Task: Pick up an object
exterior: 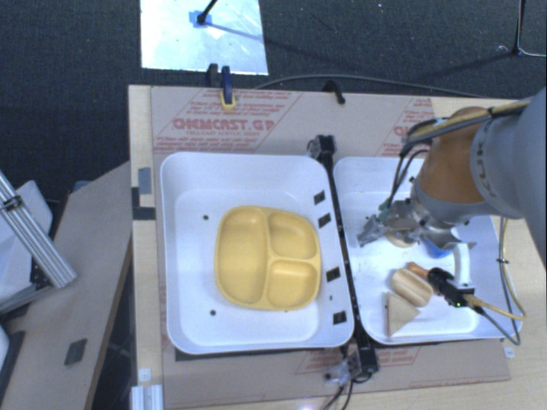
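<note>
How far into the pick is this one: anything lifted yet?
Done: the arm has reached into the right bin, with the gripper low near its middle. In hand: nothing visibly held. Left: the grasp and lift. The hot dog and a tan wedge lie on the bin floor; the yellow divided plate sits in the left bin.

Yellow divided plate (267,257) with three compartments, flat in the left bin. In the right bin: hot dog (411,284) beside a tan wedge (398,314), round pale item (399,234) near them, partly hidden.
</note>
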{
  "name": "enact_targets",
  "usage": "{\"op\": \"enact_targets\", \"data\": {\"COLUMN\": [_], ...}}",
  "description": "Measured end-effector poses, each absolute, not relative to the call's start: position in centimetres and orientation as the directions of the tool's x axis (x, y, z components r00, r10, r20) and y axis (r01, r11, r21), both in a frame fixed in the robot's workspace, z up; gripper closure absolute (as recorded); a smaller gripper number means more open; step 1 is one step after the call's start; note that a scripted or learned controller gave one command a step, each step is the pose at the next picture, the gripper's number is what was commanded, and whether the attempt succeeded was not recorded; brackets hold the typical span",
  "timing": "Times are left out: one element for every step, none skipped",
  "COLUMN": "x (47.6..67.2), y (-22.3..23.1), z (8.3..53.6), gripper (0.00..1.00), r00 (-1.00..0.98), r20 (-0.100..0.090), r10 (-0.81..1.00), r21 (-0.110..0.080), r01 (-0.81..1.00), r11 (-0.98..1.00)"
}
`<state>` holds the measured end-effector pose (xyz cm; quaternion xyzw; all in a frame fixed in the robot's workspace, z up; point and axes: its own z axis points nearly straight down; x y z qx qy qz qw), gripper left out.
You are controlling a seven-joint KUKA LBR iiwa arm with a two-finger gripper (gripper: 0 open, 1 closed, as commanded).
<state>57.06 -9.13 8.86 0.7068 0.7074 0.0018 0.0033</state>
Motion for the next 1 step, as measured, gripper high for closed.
{"op": "enact_targets", "data": {"x": [57.33], "y": [-9.36], "z": [10.19], "gripper": [1.0], "r00": [0.0], "r20": [-0.008], "r10": [1.0], "r21": [0.019], "r01": [1.0], "r11": [0.0]}}
